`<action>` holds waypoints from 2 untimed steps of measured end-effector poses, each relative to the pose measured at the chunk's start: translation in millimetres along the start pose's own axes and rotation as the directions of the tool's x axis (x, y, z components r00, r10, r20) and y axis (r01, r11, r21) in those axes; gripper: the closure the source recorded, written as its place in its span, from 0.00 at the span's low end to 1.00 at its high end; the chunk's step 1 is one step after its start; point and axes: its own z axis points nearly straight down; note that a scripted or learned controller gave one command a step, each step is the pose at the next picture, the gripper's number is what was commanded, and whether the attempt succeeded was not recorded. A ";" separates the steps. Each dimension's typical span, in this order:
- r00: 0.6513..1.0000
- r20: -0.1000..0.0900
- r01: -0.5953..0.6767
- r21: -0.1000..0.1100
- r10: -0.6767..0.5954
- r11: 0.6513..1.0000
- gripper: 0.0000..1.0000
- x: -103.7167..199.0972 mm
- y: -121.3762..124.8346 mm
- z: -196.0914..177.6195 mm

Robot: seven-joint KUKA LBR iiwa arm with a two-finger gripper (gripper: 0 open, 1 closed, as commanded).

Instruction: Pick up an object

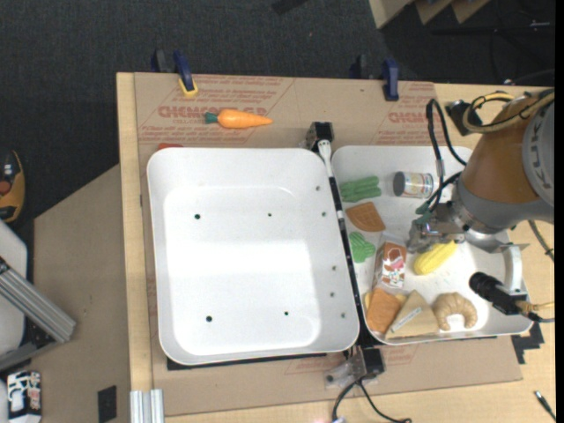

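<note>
My gripper (429,233) hangs low in the right bin (493,328), just above and to the left of a yellow corn-like piece (437,257). The grey arm with its orange band (496,161) reaches in from the right and hides part of the bin floor. Around the gripper lie a red and white packet (392,267), a small can (412,183) on its side, an orange-brown wedge (365,217) and two green pieces (359,189) (361,246). A croissant (454,310) lies near the bin's front edge.
The left bin (167,236) sits beside the right one, a thin wall between them. An orange bread slice (382,309) and a pale wedge (415,318) fill the right bin's front corner. A toy carrot (240,119) rests on the cardboard behind the left bin. A black part (493,292) juts out near the croissant.
</note>
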 end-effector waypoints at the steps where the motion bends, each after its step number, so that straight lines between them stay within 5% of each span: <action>1: 1.000 0.001 -0.006 0.000 0.006 1.000 1.00 -39.1 -56.5 20.8; 2: 1.000 0.003 0.007 -0.012 -0.007 1.000 1.00 22.3 8.8 19.0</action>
